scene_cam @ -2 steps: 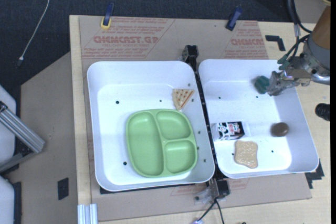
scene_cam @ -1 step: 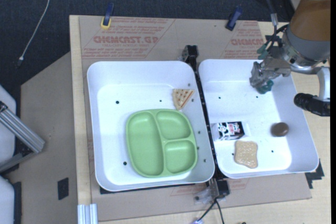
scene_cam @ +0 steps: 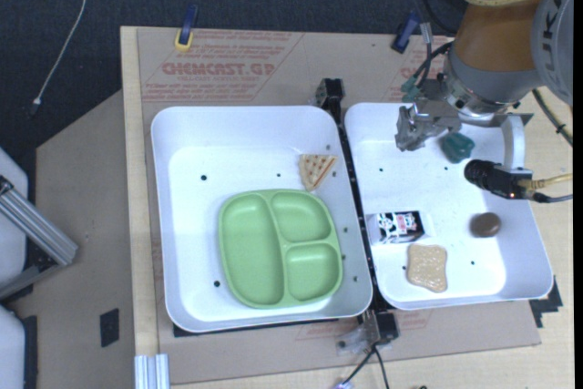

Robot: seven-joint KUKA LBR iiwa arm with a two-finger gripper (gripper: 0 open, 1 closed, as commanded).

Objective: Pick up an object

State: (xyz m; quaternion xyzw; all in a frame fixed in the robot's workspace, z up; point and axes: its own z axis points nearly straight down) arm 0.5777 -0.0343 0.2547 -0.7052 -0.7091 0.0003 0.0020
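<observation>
Okay, I'm looking down on the desk (scene_cam: 146, 87) with both white bins in frame. The arm (scene_cam: 506, 14) comes in from the upper right, and the hand (scene_cam: 412, 134) hangs over the upper part of the right bin (scene_cam: 437, 196), close to its inner wall. From this angle I can't tell whether the hand is apart or together.

Just to the right of the hand there's a teal lump (scene_cam: 458, 145) on the bin floor, the nearest thing to it. Lower in that bin I see a black-and-white card (scene_cam: 399, 226) by the left wall. A tan biscuit (scene_cam: 426, 268) lies just below it, and a brown disc (scene_cam: 485, 225) sits over to the right, apart from both.

In the left bin (scene_cam: 182, 196), a green divided plate (scene_cam: 278, 248) fills the lower middle. A waffle wedge (scene_cam: 316, 168) lies just above the plate's upper right corner.
</observation>
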